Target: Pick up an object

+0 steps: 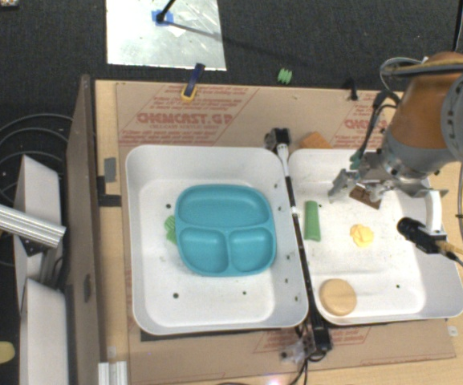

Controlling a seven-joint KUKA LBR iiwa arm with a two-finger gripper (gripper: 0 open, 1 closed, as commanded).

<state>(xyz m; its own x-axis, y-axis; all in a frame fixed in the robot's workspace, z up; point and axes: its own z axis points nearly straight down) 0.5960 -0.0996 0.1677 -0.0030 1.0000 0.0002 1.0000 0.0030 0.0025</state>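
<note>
The arm reaches in from the right of the frame, and its jaws hang low over the upper part of the right bin, at a small brown object that lies on the bin floor right under them. Whether the jaws are released or clenched cannot be told from here, since the wrist and its cables hide the tips. Other candidates lie lower in the same bin: a green stick along the left wall, a yellow lump near the middle, and a tan round piece in the lower left corner. The left bin bears a teal divided plate. This looks like the descent or grasp stage on the brown object. The next move likely calls for a firm closure around it and a straight lift clear of the bin.
</note>
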